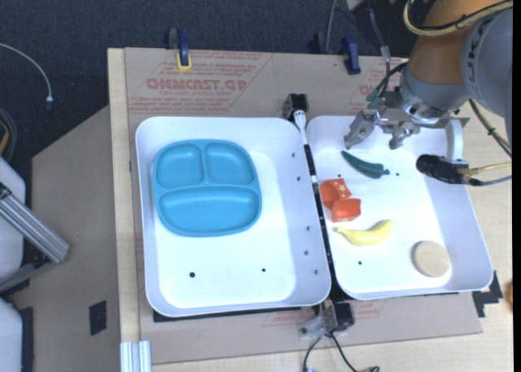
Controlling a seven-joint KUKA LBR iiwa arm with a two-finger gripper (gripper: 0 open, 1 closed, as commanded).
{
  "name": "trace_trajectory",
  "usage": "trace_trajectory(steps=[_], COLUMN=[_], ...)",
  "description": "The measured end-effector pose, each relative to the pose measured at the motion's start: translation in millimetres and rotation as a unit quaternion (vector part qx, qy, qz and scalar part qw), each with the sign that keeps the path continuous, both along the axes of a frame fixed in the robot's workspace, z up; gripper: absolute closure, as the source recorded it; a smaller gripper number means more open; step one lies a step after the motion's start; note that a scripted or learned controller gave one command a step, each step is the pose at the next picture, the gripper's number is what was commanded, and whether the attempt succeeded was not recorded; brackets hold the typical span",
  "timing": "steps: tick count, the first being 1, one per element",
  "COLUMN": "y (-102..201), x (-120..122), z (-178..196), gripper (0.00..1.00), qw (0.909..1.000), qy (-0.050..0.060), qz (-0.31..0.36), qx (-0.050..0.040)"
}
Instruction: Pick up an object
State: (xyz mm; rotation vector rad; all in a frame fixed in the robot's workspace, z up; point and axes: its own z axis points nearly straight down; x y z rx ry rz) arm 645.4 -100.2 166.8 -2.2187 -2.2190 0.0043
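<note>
In the right bin [456, 224] lie a dark green pepper [364, 165], a red object [339, 201], a yellow banana [365, 233] and a tan round disc [431, 258]. My gripper [377, 132] hangs over the bin's far part, just above and behind the green pepper. Its two fingers stand apart, one at the left [356, 132] and one at the right [398, 135]. Nothing is between them.
The left bin [277, 264] bears a blue divided plate [207, 186]. A black divider strip [311, 179] runs between the bins. Cables and a black fitting [440, 168] hang beside the wrist at the right. Blue clamps [182, 43] grip the board's far edge.
</note>
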Motion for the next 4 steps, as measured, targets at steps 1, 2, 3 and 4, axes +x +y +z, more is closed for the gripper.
trace_trajectory(steps=[1, 2, 3, 4], y=[6.2, 5.8, 3.8, 11.9], x=[-9.0, -7.6, -7.2, -9.1], z=[-53.8, -40.8, 1.6, 58.2], gripper=[0.00, 1.00, 1.00, 1.00], qw=[1.0000, 1.0000, 1.0000, 1.0000], qy=[0.000, -0.003, -0.004, -0.003], qz=[0.000, 0.000, 0.000, 0.000], qx=[0.0001, -0.0005, -0.0007, -0.0006])
